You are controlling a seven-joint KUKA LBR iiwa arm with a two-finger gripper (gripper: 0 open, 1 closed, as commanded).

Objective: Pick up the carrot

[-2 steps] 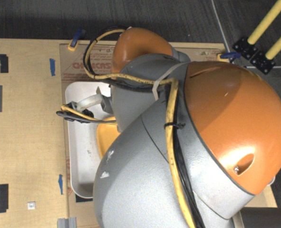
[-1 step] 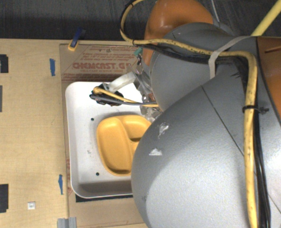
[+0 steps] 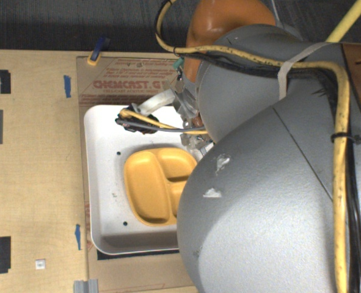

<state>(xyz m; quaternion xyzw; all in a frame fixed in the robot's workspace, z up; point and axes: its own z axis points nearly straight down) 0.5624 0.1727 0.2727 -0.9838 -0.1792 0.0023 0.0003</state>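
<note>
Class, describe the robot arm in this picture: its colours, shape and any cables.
The arm is bulky, with smooth rounded grey shells and a glossy orange band near the wrist. A yellow cable runs along it, tied with a pale strap; black cables run beside it.

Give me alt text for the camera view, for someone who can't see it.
A large grey robot arm reaches in from the right and covers much of the frame, hiding part of a shallow white bin. A yellow, rounded object lies in the bin, partly behind the arm. The bin sits on a tan bench marked with black and blue tape.
</note>
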